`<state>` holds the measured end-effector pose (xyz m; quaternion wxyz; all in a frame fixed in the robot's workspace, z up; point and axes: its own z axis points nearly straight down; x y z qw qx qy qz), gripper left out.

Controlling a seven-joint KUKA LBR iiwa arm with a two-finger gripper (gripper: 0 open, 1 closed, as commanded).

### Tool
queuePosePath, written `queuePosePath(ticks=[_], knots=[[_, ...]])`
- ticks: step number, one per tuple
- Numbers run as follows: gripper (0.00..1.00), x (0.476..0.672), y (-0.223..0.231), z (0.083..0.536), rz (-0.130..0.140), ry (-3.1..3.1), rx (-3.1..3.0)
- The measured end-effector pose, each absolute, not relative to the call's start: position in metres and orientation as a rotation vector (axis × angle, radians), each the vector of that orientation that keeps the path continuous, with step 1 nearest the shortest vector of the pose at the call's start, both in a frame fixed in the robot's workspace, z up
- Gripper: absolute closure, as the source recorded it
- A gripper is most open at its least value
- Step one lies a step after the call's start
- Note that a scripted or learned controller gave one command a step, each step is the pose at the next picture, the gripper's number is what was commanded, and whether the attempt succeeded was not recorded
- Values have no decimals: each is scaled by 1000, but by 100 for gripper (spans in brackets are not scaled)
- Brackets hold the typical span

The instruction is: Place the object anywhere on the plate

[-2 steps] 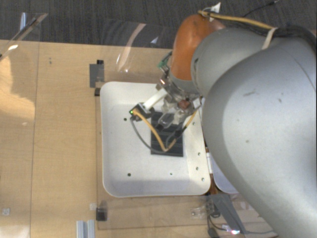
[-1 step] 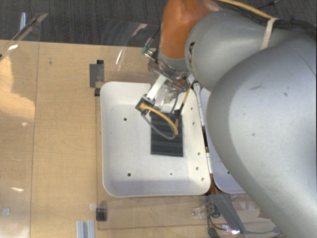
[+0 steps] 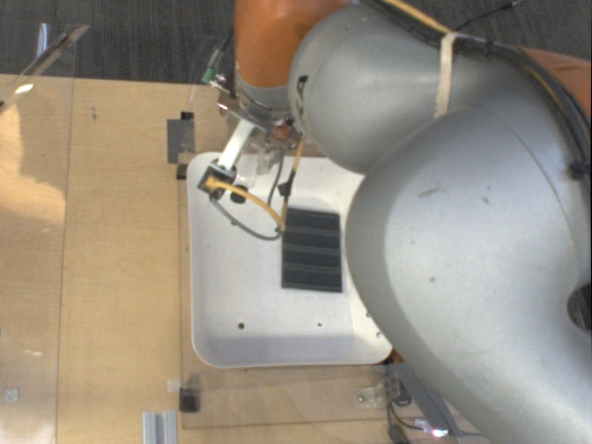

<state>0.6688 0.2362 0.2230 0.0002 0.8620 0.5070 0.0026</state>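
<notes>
While my claw (image 3: 270, 144) hangs over the white bin's (image 3: 231, 331) upper left corner, apart or together I cannot tell, the dark ribbed block (image 3: 312, 248) lies flat at mid-frame, apart from it. Closing from here would likely catch nothing; so flat a thing may slip.

We take this for a robotics lab: a heavy grey arm (image 3: 444, 155) with an orange band leans over a pale wooden tabletop (image 3: 111, 248) bearing a shallow white bin (image 3: 236, 289) with dark clamps (image 3: 180, 137) beside its corners, and grey carpet (image 3: 120, 7) lies beyond the tabletop's far edge.
</notes>
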Motion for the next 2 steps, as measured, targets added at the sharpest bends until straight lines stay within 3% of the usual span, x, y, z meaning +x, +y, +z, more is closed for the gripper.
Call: queuePosePath(ticks=[2], knots=[[100, 669, 240, 245, 20, 1611, 2695]])
